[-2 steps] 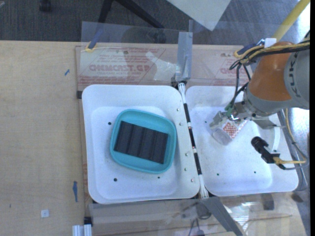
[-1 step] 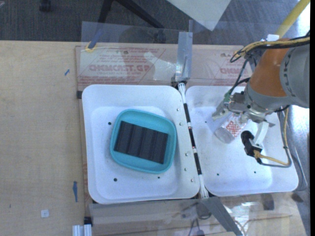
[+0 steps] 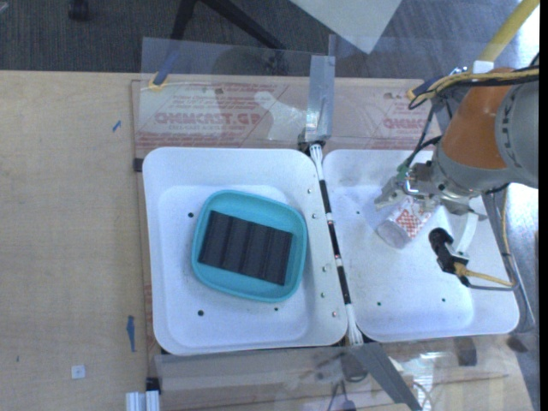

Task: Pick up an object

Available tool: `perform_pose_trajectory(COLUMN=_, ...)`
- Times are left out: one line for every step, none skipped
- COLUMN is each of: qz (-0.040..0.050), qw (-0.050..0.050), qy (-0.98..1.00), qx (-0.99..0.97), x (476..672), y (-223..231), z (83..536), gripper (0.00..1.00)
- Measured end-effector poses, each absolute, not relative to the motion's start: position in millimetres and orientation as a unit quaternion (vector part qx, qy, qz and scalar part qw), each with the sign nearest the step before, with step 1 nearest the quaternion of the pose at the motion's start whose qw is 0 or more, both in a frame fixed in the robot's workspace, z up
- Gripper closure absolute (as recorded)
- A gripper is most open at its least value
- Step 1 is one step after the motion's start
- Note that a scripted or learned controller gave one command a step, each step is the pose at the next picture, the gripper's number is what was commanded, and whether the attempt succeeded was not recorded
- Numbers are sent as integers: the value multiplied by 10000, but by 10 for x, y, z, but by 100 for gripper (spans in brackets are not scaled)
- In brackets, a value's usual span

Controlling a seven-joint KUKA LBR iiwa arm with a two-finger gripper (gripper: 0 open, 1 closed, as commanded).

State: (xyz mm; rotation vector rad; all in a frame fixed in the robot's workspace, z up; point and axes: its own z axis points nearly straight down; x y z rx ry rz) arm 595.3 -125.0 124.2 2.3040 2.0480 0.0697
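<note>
claw (image 3: 409, 193): over right bin (image 3: 411, 302), grip state cannot tell | cup (image 3: 404, 224): red-patterned, on its side in right bin, just below claw | teal tray (image 3: 248, 245): left bin (image 3: 171, 187)

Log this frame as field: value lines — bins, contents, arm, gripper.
left bin: teal tray with dark ribbed insert
right bin: small cup-like object with red-and-white pattern, lying tilted
arm: enters from right, over right bin
gripper: at the patterned object; grasp cannot be told
</note>
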Motion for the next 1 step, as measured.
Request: perform_pose_trajectory(qz=214, qw=300, qy=7035, qx=7097, x=5898, y=-1567, z=1220, gripper=0)
